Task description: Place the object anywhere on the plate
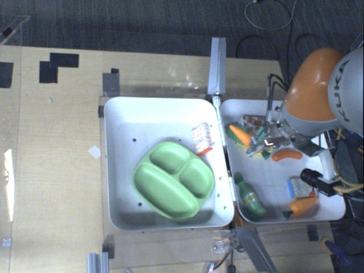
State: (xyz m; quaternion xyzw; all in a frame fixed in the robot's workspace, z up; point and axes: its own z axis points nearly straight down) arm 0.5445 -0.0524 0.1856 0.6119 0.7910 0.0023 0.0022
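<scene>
Green three-compartment plate (173, 179) | glossy smooth | left bin (114, 152)

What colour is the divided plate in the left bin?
Light green all over, no pattern. The plate shows best in the camera view.

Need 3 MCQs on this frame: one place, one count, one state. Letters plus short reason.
1. Where is the green plate?
A. left bin
B. right bin
C. on the bench outside the bins

2. How many compartments does the plate have?
A. one
B. three
C. five

3. How does the green bottle sit in the right bin?
A. standing upright
B. lying on its side
C. resting on the plate

Answers:
1. A, the plate lies in the left bin, left of the divider.
2. B, ridges split it into three wells.
3. B, its full length shows along the bin floor near the left wall.
</scene>
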